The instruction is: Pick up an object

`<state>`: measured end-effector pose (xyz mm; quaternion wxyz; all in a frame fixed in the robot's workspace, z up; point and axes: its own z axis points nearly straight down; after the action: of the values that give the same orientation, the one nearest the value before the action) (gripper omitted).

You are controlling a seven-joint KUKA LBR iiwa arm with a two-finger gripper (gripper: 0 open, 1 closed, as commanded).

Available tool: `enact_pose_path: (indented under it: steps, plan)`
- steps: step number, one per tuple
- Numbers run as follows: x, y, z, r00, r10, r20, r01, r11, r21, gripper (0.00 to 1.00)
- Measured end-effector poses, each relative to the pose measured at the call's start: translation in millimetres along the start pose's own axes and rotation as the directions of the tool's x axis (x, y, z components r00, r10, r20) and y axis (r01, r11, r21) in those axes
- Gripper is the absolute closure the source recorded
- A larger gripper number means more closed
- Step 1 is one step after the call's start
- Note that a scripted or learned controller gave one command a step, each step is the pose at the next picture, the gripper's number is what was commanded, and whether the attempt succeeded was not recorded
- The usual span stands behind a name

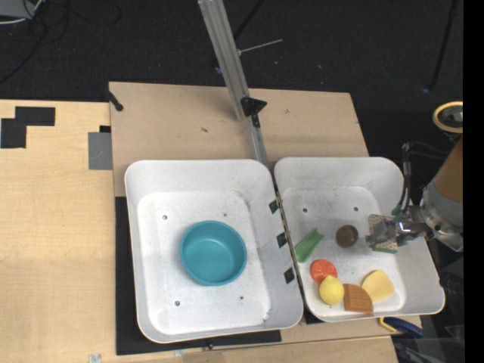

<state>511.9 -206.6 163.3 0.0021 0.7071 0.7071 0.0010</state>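
1. The pick looks barely begun. The gripper (383,234) sits low over the right bin (333,174), near that bin's right wall, and nothing shows between its fingers; how far they are spread I cannot tell.
2. Every object lies loose on the bin floor, so the grasp and the lift are both left to do.
3. Nearest candidate: one brown ball (346,236), just left of the gripper and apart from it.
4. Counted in the right bin: one green piece (308,244) left of the ball, one red piece (323,269), one yellow lemon (331,290), one brown wedge (358,299) and one pale yellow piece (378,285), clustered along the bin's near wall.
5. Two white bins in all; the left bin (151,184) holds one blue bowl (214,252).
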Motion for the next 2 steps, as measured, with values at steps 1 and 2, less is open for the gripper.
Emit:
enact_pose_path:
  steps: [1,2]
  plan:
    - [0,1,-52,1.0,0.0,0.0,0.0,1.0,0.001,1.0]
    - [42,19,-45,1.0,-0.004,-0.002,0.004,1.0,0.005,1.0]
